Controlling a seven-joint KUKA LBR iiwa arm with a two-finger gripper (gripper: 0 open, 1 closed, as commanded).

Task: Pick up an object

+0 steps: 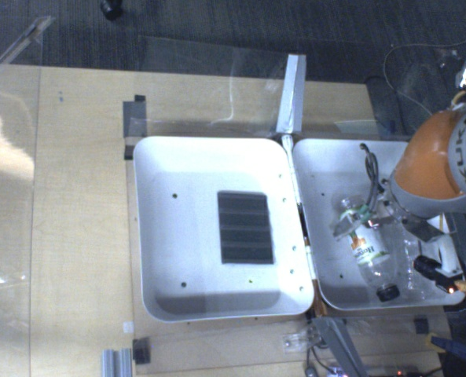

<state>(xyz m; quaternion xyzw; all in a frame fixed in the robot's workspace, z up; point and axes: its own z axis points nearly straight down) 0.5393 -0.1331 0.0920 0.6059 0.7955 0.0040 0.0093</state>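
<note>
Left bin [154,210] has a dark ridged pad [245,226] dead centre. Right bin [327,281] – clear bottle [372,259] pointing 5 o'clock, label unreadable. Gripper [357,220] fingers – can't tell.

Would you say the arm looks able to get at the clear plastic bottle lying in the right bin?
Probably yes: the clear plastic bottle lies uncovered in the right white bin, directly beside the gripper.

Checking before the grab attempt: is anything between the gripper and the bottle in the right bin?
Nothing visible does. The gripper sits right over the upper end of the clear bottle, which lies in the right bin.
</note>
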